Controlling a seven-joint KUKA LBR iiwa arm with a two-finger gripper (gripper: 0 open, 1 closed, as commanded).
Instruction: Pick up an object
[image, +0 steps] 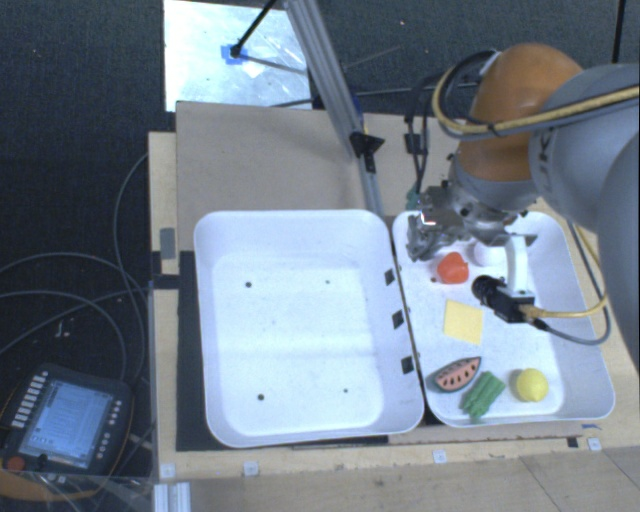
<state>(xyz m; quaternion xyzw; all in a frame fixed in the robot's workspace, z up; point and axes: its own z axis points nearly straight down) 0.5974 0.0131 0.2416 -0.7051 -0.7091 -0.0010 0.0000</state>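
1 small red-orange block (452, 268) sits just beside the end effector (424, 240), whose finger state I cannot tell.

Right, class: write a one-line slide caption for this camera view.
The gripper hangs over the right bin, beside a red piece; yellow slab, watermelon slice, green piece and lemon lie nearer the camera.

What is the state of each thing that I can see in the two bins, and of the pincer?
pincer: low in the right bin's far end, beside the red piece, nothing seen held
red piece: loose on the floor
yellow square: lying flat
watermelon slice: lying flat
green piece: lying, beside the slice
lemon: resting near the corner
right bin: holds all five
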